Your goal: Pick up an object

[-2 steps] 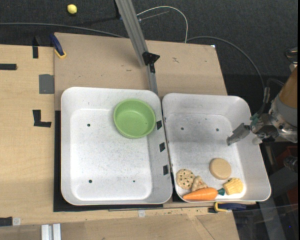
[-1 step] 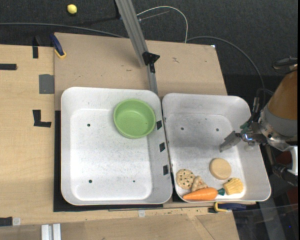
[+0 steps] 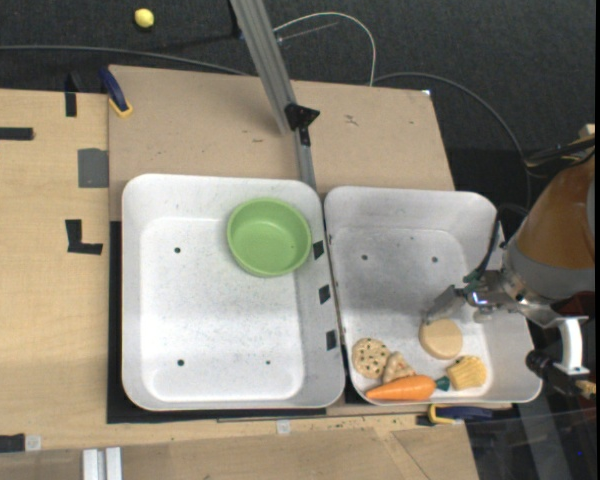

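Your gripper (image 3: 450, 306) sits low in the right bin (image 3: 400, 213), just above and touching or nearly touching the tan disc (image 3: 441, 341), probably lined up to take it. You can't tell how wide it stands. The cookie (image 3: 369, 355), carrot (image 3: 404, 389) and yellow piece (image 3: 467, 372) crowd the near edge beside the disc. A green bowl (image 3: 269, 236) sits in the left bin (image 3: 160, 298).
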Tool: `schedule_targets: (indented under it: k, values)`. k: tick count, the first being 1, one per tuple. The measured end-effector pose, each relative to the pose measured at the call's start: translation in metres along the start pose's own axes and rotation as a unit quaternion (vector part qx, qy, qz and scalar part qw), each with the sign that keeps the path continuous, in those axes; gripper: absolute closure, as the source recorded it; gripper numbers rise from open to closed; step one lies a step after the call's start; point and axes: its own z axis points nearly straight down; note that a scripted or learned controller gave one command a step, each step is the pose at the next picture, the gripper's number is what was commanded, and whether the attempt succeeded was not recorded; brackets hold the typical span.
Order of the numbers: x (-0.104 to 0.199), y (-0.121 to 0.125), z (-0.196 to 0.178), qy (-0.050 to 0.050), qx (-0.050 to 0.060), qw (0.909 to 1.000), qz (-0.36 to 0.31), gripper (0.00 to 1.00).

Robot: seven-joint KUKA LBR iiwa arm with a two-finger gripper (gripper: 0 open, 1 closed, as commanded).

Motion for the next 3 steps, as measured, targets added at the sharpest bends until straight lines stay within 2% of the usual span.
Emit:
schedule_targets:
  k: [1,3]
  values:
    - [0.0,0.001,-0.013,0.0,-0.002,1.0,-0.001,1.0]
    - [-0.005,0.002,-0.136,-0.002,-0.007,1.0,-0.001,1.0]
